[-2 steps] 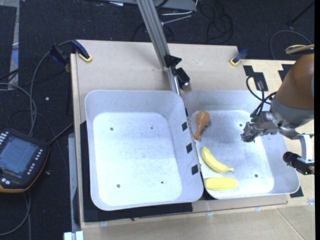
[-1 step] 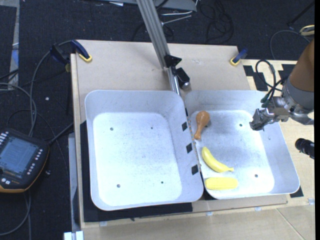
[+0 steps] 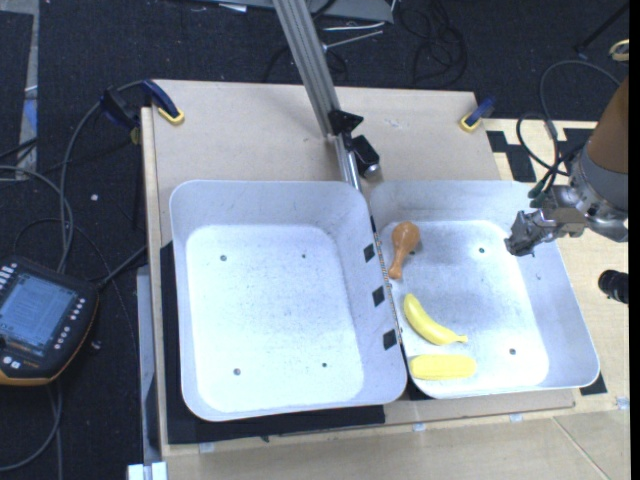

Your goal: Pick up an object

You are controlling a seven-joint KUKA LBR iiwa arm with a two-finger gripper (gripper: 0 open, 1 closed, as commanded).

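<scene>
On the tabletop (image 3: 250, 128) sit 2 white bins, and the right bin (image 3: 560, 318) holds all 3 objects near its 9 o'clock wall, while the claw (image 3: 522, 236) hovers at its 2 o'clock rim, and I cannot tell how its tips stand. A good try would probably descend centred over 1 item and close across its narrow width. The banana (image 3: 432, 324) runs from 10 to 4 o'clock, the yellow block (image 3: 443, 367) lies 9 to 3, and the brown drumstick (image 3: 402, 243) points its thin end toward 7.
</scene>
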